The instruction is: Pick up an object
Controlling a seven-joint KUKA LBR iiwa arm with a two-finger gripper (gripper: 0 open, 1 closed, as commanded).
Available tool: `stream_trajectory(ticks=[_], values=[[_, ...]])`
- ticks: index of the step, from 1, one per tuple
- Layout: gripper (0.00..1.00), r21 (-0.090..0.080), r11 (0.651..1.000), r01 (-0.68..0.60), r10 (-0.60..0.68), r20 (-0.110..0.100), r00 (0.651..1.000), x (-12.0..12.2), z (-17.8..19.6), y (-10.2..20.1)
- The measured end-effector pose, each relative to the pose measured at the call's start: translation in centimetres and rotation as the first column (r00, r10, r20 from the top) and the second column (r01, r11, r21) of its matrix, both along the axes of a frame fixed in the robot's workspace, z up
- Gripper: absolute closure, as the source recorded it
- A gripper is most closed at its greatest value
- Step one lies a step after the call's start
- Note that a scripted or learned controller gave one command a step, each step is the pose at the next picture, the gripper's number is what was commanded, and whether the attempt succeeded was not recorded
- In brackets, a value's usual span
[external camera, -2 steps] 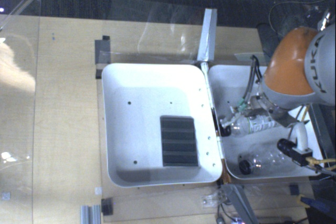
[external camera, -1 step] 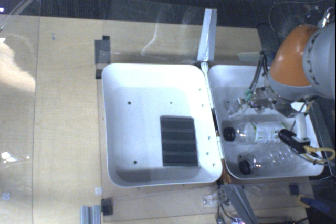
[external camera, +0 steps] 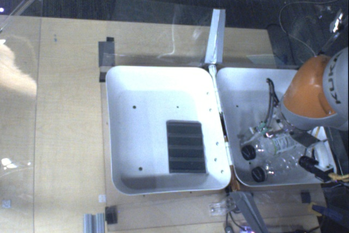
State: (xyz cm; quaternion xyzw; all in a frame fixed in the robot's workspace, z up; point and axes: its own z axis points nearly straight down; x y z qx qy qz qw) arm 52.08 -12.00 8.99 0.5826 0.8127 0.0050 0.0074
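The bench carries two shallow white bins side by side; the left bin holds a single dark ribbed rectangular pad, lying flat toward its near right part, apart from the walls. The right bin holds the candidate objects for the pick: what appear to be clear plastic bottles with black caps, lying on their sides in a loose cluster in the near half of the bin, one black cap pointing left and another close to the near wall. Their transparency makes individual outlines hard to separate, and the exact count cannot be confirmed. The arm, grey with its orange band, reaches in from the right and is bent down over this bin, so the wrist sits directly above the bottle cluster; this posture is judged consistent with a descent onto that cluster. The gripper is low among the bottles, with cabling running down beside it. Whether the gripper is spread or closed cannot be told from this view, and no object is seen held in it. In judgement, the pick is not yet accomplished: everything in the right bin lies on the bin floor. Risk noted: smooth round bottles lying touching one another may roll or slip aside under contact
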Motion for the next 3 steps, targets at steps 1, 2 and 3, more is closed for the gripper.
stream_trajectory(ticks=[1,2,3], values=[[0.0,-0.003,0.989,-0.149,0.149,-0.002,0.989,2.3,0.0,2.8],[1.0,-0.004,0.989,-0.149,0.149,0.007,0.989,2.6,1.3,2.9],[0.0,-0.004,0.989,-0.149,0.149,0.007,0.989,2.6,1.3,2.9]])
